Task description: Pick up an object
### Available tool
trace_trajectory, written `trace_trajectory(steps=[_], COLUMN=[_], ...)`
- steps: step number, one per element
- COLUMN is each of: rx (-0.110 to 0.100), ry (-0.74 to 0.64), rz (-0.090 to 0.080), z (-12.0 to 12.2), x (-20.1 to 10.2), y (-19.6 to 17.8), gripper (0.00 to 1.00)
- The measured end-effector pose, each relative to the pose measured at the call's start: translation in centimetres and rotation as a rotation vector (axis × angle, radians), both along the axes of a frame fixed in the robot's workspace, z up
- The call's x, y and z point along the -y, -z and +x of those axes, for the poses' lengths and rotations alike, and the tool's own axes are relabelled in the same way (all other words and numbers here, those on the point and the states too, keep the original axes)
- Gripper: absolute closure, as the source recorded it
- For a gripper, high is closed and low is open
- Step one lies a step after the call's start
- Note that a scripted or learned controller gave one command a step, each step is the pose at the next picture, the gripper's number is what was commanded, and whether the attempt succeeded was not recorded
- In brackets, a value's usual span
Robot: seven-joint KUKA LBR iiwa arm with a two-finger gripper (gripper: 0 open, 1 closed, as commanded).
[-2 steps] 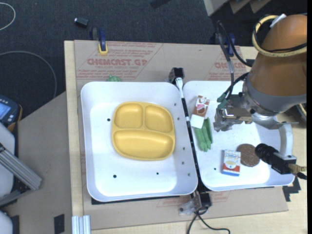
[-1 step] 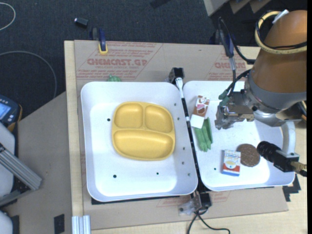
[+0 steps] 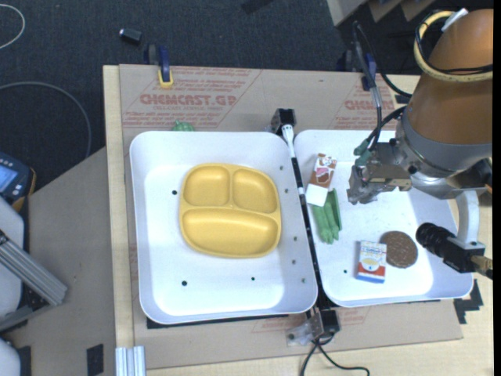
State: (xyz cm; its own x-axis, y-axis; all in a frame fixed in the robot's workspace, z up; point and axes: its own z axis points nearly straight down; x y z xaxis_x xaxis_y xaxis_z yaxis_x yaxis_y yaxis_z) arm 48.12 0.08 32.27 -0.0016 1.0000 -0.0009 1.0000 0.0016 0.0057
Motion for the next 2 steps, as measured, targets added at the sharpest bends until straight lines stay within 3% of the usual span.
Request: trace_trajectory(steps=[1,2], rx=[0.002,0.001], ry=[-0.001,-0.007], rz=[-0.001,0.004], z=[0.1,-0.1], x=[0.0,-6.1], y=[-1.0,-6.3], gripper=[1.00,1.00])
